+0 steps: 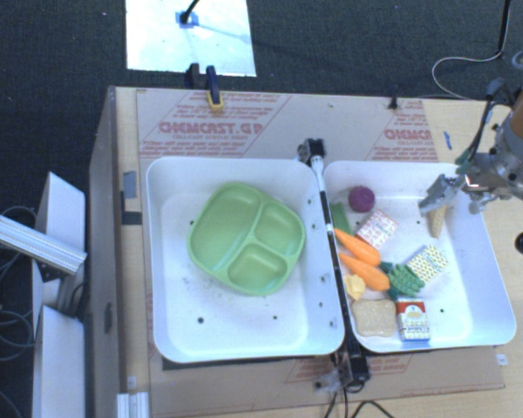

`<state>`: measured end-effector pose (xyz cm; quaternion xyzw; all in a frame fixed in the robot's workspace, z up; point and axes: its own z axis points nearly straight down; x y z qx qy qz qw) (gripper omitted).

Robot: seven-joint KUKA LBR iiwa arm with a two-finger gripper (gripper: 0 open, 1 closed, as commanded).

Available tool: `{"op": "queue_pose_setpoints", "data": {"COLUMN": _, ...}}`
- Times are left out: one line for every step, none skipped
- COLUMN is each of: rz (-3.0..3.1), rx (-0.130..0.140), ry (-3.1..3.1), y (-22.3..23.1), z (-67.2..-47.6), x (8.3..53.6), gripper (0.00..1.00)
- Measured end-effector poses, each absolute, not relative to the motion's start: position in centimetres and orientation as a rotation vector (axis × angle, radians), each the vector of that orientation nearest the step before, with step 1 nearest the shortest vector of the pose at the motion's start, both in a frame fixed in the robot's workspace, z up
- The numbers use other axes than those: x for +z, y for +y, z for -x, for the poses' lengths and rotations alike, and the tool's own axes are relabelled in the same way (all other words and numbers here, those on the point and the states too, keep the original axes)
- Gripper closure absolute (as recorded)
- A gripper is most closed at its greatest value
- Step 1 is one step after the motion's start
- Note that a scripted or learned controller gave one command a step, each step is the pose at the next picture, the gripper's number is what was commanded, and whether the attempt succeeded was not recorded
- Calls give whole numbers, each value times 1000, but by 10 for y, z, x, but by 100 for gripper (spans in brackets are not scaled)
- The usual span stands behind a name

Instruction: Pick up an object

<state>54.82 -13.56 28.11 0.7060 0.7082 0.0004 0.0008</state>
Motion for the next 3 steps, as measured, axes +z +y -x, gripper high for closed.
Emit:
{"op": "queue_pose_setpoints", "data": {"rz": -2221, "rx": -2, "ry": 2224, "y": -142, "z": -532, "x": 118, "gripper": 0}}
{"op": "queue_pose_setpoints", "data": {"rz": -2212, "rx": 10, "ry": 2219, "y": -130, "z": -591, "x": 89, "gripper": 0}}
{"op": "queue_pose_setpoints", "data": {"rz": -2213, "rx": 5, "ry": 2224, "y": -114, "z": -661, "x": 86, "gripper": 0}}
